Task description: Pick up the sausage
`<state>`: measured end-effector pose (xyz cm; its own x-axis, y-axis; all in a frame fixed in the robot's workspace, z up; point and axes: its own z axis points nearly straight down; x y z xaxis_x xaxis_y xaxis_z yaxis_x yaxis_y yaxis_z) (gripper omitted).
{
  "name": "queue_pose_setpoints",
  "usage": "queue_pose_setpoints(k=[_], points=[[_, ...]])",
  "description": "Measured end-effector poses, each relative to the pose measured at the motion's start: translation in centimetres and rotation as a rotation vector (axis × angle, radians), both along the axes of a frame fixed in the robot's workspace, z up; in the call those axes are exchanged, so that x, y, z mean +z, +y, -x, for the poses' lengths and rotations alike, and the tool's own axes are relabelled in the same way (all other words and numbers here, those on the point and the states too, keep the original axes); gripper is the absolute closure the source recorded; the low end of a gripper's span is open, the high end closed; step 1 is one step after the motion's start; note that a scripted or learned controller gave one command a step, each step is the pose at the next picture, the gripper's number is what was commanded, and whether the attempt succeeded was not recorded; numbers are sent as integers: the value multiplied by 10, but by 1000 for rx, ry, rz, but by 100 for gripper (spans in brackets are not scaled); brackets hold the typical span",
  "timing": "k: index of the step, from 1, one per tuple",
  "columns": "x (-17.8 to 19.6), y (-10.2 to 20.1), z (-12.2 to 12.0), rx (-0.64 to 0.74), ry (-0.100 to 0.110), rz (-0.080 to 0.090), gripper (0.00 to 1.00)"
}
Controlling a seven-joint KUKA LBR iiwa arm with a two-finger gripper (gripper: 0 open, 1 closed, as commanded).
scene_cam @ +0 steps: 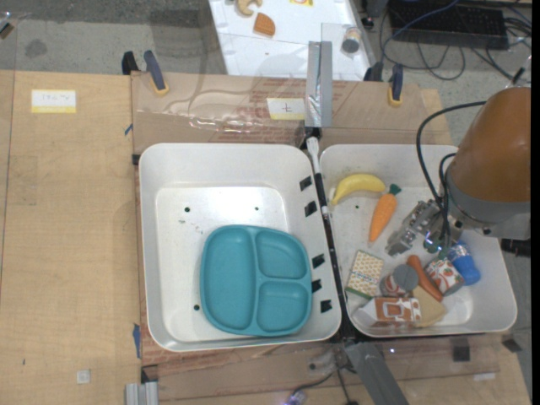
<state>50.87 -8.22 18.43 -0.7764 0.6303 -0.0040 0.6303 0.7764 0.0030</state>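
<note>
L bin (160,226) is holding a teal divided plate (255,281); R bin (498,306) is holding a banana (359,185), carrot (382,215), cracker (365,273) & small packaged items. The sausage (424,278) is lying in the R bin's near-right clutter, just below the gripper (411,229), not between the fingers. Can't tell if they're spread or pressed together.

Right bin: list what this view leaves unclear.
- Tool: blurred, partly under the arm; open or shut cannot be told.
- Sausage: partly overlapped by neighbouring items in the pile; its full length is hidden.
- Right bin: upper right part covered by the arm.
- Carton: print too small to read.
</note>
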Motion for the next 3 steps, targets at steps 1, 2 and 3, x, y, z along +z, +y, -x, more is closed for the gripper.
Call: queue_pose_setpoints(k=[1,2,3], points=[[0,0,0,-1,0,0,0],[-89,-50,-11,-2,1,0,0],[-91,-100,-18,-304,-3,1,0]])
